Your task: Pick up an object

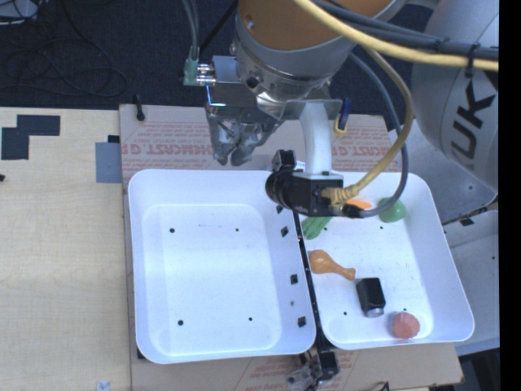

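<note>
My gripper hangs above the back rim of the left bin, well away from the objects. All the objects lie in the right bin. An orange gourd-shaped piece rests near the divider. A black block sits to its front right, with a pink ball in the front right corner. A green object lies at the back right. Another green piece is partly hidden under a black device mounted on the arm.
The arm's wide orange-and-grey body looms over the back of both bins. A yellow cable loops down over the right bin's back edge. Cardboard lies under the bins, with a wooden bench top to the left.
</note>
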You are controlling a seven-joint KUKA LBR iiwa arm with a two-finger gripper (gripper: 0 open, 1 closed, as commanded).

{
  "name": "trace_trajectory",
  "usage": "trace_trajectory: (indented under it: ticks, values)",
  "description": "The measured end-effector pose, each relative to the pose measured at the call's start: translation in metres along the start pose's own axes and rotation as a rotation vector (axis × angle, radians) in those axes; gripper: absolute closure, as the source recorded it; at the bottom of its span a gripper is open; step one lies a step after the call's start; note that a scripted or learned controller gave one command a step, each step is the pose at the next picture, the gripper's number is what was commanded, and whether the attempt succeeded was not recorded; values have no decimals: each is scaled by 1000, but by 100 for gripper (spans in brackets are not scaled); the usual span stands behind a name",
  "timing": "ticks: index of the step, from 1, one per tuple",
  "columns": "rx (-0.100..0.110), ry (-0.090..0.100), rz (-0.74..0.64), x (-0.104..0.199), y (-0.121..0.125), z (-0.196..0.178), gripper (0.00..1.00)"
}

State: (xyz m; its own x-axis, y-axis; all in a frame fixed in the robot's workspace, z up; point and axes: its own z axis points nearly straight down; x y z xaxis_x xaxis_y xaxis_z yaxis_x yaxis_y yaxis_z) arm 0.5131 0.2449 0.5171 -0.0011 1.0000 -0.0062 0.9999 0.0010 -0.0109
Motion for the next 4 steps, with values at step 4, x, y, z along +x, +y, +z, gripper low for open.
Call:
trace_trajectory:
  ticks: [4]
  values:
    - [1, 0, -2, -1, -14, 16, 100]
